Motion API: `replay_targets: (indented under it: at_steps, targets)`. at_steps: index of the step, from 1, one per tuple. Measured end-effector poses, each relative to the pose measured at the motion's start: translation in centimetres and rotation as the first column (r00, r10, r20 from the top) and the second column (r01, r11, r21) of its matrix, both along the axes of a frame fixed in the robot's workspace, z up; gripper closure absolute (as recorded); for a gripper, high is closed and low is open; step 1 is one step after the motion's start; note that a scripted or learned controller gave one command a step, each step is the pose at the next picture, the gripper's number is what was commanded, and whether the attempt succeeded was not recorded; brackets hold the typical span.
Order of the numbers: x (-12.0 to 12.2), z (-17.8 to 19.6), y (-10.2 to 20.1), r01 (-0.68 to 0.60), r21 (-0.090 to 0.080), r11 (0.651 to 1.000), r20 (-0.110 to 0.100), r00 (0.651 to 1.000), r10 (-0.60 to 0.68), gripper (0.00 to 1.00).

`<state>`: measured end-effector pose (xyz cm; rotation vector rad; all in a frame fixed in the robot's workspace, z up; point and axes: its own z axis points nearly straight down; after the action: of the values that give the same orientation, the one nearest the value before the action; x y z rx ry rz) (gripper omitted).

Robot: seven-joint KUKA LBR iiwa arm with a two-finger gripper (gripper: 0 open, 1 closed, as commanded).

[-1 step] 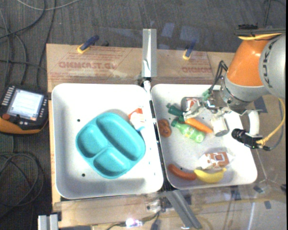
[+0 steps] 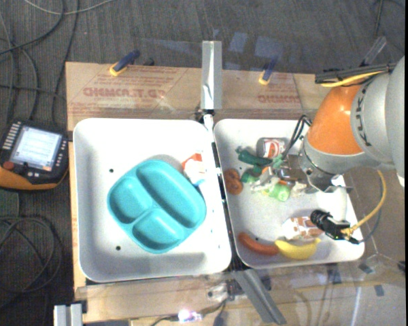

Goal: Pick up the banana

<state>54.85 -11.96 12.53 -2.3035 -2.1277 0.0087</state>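
In the right bin (image 2: 226, 156), my gripper (image 2: 280, 174) hangs low over a heap of small items (image 2: 264, 179); I cannot tell its state. The banana (image 2: 298, 248) lies near the front wall, beside a sausage (image 2: 257, 244), well apart from me.

A turquoise three-compartment plastic tray (image 2: 157, 204) lies tilted in the left white bin (image 2: 88, 182), far to the claw's left. Just beside the tray's upper right corner sits a small orange-and-white packet (image 2: 194, 168). In the right white bin (image 2: 258, 240), a silver can with a red label (image 2: 270, 147) lies on its side just left of the claw and slightly above, with a dark green toy (image 2: 249, 157) next to it. A brown round piece (image 2: 233, 181) rests near that bin's left wall. Below the claw and to its left lies a red sausage-shaped toy (image 2: 257, 244). Well beyond the left bin sits an orange-edged handheld control pendant with a lit screen (image 2: 30, 153).
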Motion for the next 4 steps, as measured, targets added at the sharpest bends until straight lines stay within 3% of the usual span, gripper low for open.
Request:
replay_targets:
  at_steps: [1,2,3,4]
  targets:
    - [-2.7,-3.6,0.8,-0.419,-0.01,0.908,0.017,0.908,0.419,0.0]
    - [-3.0,6.3,-0.9,-0.532,0.002,0.847,0.006,0.847,0.532,0.0]
    - [-6.5,-2.4,-2.6,-0.619,0.005,0.786,0.005,0.786,0.619,0.0]
    - [-6.5,-1.8,-2.5,-0.618,0.01,0.786,0.004,0.787,0.618,1.0]
